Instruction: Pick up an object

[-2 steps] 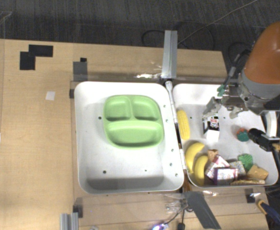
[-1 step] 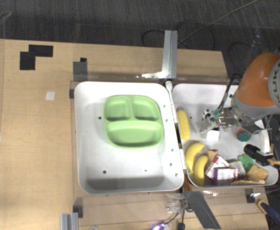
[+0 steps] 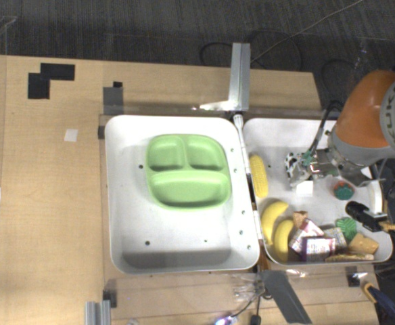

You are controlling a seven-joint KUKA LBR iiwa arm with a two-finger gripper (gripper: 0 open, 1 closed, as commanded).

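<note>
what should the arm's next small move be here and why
Probably a short move down and toward the corn cob or bananas. The gripper sits over a bare patch of the right bin, with nothing visible between its fingers, and those are the nearest things lying apart from the pile.

no text, label, brand or number can be read anywhere. the wrapped packet (image 3: pixel 314 243) near the front edge of the right bin (image 3: pixel 272 131) bears printing, but it is too small and blurred to make out.
</note>
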